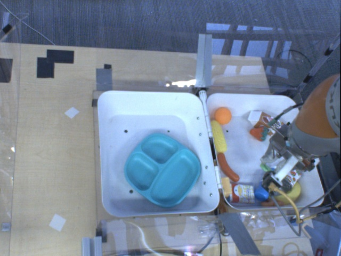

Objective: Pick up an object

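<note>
You see a light wooden bench (48,159) bearing two white bins side by side: left bin (114,143), right bin (242,103), touching

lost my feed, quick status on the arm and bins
Tool low in right bin, grip unclear. Orange ball, corn, sausage untouched. Blue plate in left bin.

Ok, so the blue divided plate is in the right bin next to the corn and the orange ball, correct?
Not quite. In the camera view the blue divided plate lies in the left bin, alone. The corn and the orange ball are in the right bin, along its left wall.
</note>
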Controlling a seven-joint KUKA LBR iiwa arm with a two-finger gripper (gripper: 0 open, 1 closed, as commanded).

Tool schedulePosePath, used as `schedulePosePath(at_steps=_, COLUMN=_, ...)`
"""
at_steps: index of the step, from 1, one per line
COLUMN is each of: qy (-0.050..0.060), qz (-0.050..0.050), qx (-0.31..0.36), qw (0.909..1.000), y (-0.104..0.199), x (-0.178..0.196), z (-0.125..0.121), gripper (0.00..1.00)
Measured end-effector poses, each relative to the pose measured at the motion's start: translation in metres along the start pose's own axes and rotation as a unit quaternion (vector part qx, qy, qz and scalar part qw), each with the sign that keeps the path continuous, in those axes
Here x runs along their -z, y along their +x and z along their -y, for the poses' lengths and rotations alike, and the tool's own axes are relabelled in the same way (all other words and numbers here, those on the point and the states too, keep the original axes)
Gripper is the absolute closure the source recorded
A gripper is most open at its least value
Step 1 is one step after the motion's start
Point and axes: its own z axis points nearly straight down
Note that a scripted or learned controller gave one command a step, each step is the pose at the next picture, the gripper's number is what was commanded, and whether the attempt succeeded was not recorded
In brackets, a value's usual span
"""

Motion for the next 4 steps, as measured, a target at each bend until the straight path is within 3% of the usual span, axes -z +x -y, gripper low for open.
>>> schedulePosePath(at_steps=1, qy=-0.004, qz=-0.004, qx=0.029, qw=0.9996, y=0.027, x=-0.075, z=0.015, gripper=1.0)
schedulePosePath(at_steps=2, qy=-0.001, qz=0.0, qx=0.013, qw=0.9999, y=0.053, x=0.097, z=0.005, gripper=1.0)
schedulePosePath(at_steps=3, qy=0.0, qz=0.001, qx=-0.178, qw=0.984, y=0.122, x=0.067, z=-0.014, gripper=1.0)
schedulePosePath(at_steps=4, qy=0.001, qz=0.001, qx=-0.148, qw=0.989, y=0.041, x=-0.017, z=-0.016, gripper=1.0)
